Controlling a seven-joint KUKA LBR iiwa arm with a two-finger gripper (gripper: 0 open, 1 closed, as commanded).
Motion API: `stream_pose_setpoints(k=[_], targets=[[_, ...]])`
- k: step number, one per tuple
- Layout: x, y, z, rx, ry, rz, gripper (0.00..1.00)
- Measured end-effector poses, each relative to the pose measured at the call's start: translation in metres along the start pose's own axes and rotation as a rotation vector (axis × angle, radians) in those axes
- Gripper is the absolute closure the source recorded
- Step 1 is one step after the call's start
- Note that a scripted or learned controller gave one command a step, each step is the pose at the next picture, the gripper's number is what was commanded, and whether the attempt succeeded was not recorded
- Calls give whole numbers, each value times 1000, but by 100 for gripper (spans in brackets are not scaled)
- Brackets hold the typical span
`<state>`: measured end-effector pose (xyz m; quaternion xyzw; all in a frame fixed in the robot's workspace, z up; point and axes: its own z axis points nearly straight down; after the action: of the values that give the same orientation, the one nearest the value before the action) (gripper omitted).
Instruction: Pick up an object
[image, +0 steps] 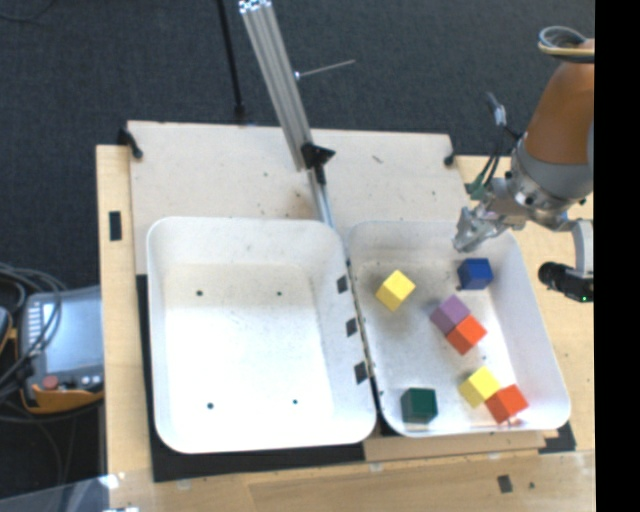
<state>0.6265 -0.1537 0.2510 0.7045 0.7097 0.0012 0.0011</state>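
Observation:
The right bin (530, 300) holds several small cubes. A yellow cube (396, 289) sits near its left side, and a blue cube (475, 273) lies at the far right. A purple cube (450, 312) touches an orange cube (466, 334) in the middle. Nearer the front are a second yellow cube (480, 384), a second orange cube (507, 402) and a dark green cube (419, 405). My gripper (470, 236) hangs over the bin's far right part, just above and behind the blue cube. Nothing shows between its fingers.
The left bin (160, 300) stands beside the right one, sharing a middle wall. A slanted metal rail (285, 90) rises from the back centre. A grey box with cables (55, 345) sits off the bench at the left.

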Motion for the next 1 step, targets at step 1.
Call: stream_pose_setpoints(k=[1], targets=[[50,9,-7,0,1,0,100]])
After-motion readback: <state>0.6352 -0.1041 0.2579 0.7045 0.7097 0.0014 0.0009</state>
